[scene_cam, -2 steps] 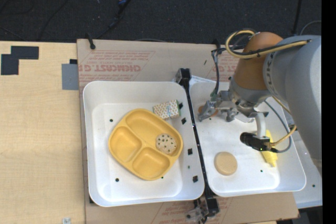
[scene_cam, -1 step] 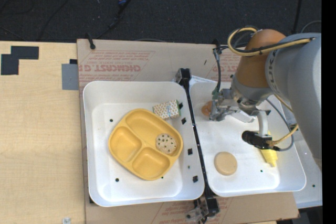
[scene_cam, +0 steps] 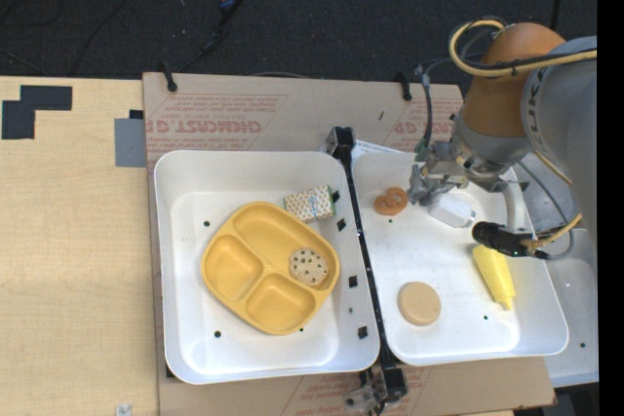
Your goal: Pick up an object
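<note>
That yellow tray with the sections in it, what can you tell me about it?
The yellow tray looks like smooth moulded plastic with rounded corners, divided into three compartments by raised ridges. It lies flat in the left white bin, turned at an angle to the bin's walls. A round cookie with dark chips sits in the compartment nearest the divider between the bins. A small patterned block rests at the tray's far edge, seemingly touching the rim. The other two compartments hold nothing.

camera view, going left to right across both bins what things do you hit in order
yellow divided plate → cookie in the plate's right compartment → orange piece → round tan disc → yellow corn-shaped toy. I left out the patterned block at the plate's upper edge, since its place in the order overlaps the cookie's.
</note>
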Motion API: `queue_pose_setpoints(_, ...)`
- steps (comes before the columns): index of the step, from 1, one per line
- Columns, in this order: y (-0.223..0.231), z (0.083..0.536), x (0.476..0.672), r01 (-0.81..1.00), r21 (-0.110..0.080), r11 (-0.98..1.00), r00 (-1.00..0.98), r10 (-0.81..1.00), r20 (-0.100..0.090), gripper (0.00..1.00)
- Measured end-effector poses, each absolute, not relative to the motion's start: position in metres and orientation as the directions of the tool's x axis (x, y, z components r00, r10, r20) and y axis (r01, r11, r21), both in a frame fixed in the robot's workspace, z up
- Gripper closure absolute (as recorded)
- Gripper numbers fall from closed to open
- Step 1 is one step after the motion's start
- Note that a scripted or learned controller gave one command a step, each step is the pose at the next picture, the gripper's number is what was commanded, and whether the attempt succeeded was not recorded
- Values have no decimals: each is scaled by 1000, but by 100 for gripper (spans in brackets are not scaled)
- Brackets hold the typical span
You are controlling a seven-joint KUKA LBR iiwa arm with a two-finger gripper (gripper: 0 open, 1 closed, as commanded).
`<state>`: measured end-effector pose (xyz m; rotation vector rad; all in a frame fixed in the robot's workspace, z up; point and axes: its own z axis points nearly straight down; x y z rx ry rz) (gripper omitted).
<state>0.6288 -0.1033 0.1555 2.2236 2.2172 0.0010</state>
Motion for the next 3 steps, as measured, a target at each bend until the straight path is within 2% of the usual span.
queue_pose_setpoints(2, -98, 259, 636, 1000, 3, 1, -1, 1000, 0, 100)
queue_pose_setpoints(3, -51, 242, 616, 1000, -6, 4, -4, 1000, 2, 100)
